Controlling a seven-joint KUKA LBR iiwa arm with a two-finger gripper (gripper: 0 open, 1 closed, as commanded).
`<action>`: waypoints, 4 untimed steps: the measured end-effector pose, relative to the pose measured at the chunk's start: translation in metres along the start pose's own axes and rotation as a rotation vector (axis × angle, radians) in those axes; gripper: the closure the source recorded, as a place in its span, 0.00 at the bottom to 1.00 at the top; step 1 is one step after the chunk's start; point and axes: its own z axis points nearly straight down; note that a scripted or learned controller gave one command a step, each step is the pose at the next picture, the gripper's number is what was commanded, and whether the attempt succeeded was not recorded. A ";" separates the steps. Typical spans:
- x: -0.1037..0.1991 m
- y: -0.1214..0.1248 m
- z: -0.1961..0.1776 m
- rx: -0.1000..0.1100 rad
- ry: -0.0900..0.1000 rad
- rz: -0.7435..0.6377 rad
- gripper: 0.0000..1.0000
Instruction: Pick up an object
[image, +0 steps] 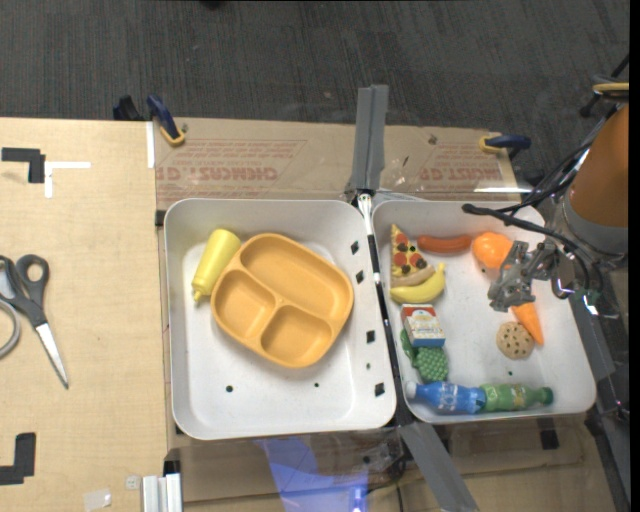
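My gripper (508, 290) hangs over the right bin (470, 350), reaching in from the right edge. Its metal fingers point down-left, just above a carrot (530, 323) and a round cookie (514, 342). An orange fruit (490, 249) lies just up-left of it. Further left in this bin are a pizza slice (404, 251), a sausage (443, 242), a banana (420, 287), a small carton (424, 327) and a plastic bottle (480, 398) along the front wall. Nothing shows between the fingers.
The left bin (200, 390) holds an orange divided plate (281, 298) and a yellow squeeze bottle (213, 262). Scissors (35, 310) lie on the wooden bench at the left. Cardboard and clamps sit behind the bins.
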 end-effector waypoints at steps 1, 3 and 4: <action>-0.089 0.001 0.102 0.000 -0.002 -0.082 1.00; -0.061 -0.012 0.072 0.000 0.002 -0.091 1.00; -0.061 -0.011 0.071 0.000 0.001 -0.092 0.00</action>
